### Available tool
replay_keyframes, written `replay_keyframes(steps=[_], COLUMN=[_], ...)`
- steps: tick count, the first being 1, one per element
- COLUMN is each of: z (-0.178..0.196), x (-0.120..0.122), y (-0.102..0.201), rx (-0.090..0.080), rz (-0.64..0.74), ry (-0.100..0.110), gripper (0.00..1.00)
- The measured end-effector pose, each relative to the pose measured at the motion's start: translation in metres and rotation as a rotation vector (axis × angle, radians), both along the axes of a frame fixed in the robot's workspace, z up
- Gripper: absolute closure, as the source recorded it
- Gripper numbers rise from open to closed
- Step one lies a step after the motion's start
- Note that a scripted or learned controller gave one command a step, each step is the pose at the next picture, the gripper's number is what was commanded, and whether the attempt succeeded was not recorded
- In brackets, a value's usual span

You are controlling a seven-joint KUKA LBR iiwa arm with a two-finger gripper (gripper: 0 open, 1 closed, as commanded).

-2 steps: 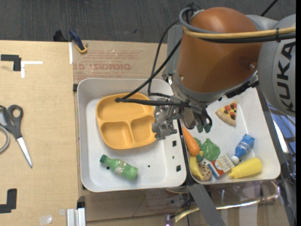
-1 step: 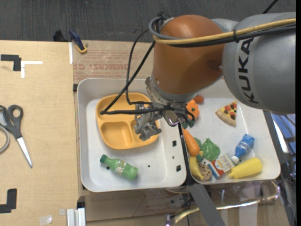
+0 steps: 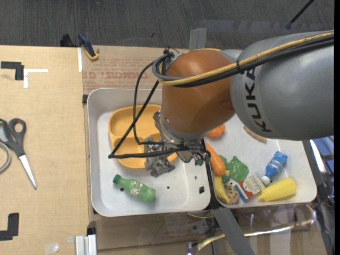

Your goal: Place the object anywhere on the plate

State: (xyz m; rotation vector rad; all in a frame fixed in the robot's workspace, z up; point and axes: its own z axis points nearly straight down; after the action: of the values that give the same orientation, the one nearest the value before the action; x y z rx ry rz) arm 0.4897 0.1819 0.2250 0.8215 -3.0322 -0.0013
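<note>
A: The arm's orange band (image 3: 196, 92) bulked nearest the lens, smooth and glossy, hiding much of the left bin (image 3: 98, 158). Where was the gripper (image 3: 159, 163)?

B: Low over the yellow plate's (image 3: 125, 124) near rim, dark metal among looped black cables. I couldn't tell how wide its fingers stood, or whether they held anything.

A: And the object?

B: Possibly the green plastic bottle (image 3: 134, 188), lying on its side on the bin floor, near the plate but off it. The remaining toys sat heaped in the right bin (image 3: 308, 193), likely waiting.
</note>
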Motion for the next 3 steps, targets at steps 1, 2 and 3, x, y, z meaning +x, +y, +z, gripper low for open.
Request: replay_keyframes(steps=[1, 2, 3], z=[0.0661, 0.0660, 0.0752], x=[-0.0032, -0.0032, -0.0016], y=[0.0229, 0.0229, 0.0230], rx=[0.002, 0.002, 0.004], rz=[0.293, 0.293, 0.288], ry=[-0.004, -0.003, -0.006], gripper=[1.00, 0.00, 1.00])
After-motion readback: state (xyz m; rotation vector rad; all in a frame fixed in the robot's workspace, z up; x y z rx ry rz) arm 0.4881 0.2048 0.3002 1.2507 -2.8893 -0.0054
